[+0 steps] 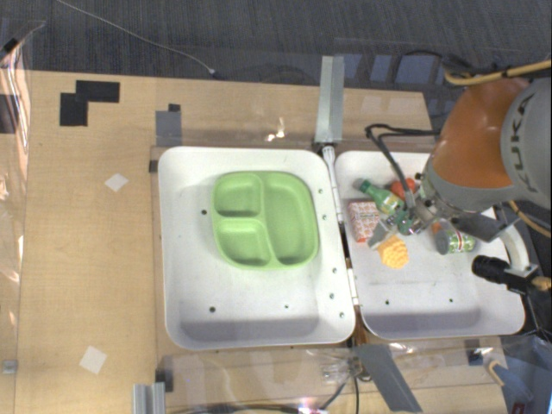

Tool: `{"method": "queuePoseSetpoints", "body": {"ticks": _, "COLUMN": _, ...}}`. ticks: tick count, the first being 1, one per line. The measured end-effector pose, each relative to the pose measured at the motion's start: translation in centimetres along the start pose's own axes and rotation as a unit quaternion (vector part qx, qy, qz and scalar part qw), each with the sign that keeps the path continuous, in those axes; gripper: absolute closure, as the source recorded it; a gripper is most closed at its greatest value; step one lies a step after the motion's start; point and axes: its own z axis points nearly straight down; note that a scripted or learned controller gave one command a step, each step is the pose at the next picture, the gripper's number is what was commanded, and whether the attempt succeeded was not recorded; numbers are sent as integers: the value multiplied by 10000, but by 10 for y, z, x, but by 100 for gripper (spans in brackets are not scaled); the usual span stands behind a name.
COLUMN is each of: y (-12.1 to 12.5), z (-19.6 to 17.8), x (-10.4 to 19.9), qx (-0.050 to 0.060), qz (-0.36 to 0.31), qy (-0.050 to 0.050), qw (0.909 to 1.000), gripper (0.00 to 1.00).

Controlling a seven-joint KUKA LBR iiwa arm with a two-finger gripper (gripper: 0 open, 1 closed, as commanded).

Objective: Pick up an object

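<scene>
The right bin (431, 313) holds several small objects. A green bottle (378, 193) lies at its upper left, with a red-and-white packet (362, 218) just below it. An orange waffle-like piece (394, 252) sits toward the middle, and a grey-green can (455, 242) lies to its right. A small red-orange item (402, 185) peeks out beside the bottle. My gripper (404, 222) is low over this cluster, between the bottle and the orange piece, under the orange wrist band (479, 145). The arm hides whatever lies directly beneath it.
The left bin (198, 309) carries a light green divided plate (263, 218). A metal divider post (330, 102) stands between the bins at the back. Black cables (388, 136) loop over the right bin's far rim, and a black fitting (496, 272) sticks in at the right.
</scene>
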Motion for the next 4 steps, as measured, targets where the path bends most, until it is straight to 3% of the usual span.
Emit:
{"method": "queuePoseSetpoints", "body": {"ticks": 1, "y": 23, "z": -3, "x": 112, "qx": 15, "qz": 954, "qy": 20, "qw": 9954, "gripper": 100}}
{"method": "queuePoseSetpoints", "body": {"ticks": 2, "y": 46, "z": -6, "x": 157, "qx": 17, "qz": 1197, "qy": 16, "qw": 9928, "gripper": 100}}
{"method": "queuePoseSetpoints", "body": {"ticks": 3, "y": 44, "z": 15, "x": 154, "qx": 36, "qz": 3349, "qy": 4, "qw": 9423, "gripper": 100}}
{"method": "queuePoseSetpoints", "body": {"ticks": 4, "y": 72, "z": 6, "x": 203, "qx": 35, "qz": 5042, "qy": 3, "qw": 8636, "gripper": 100}}
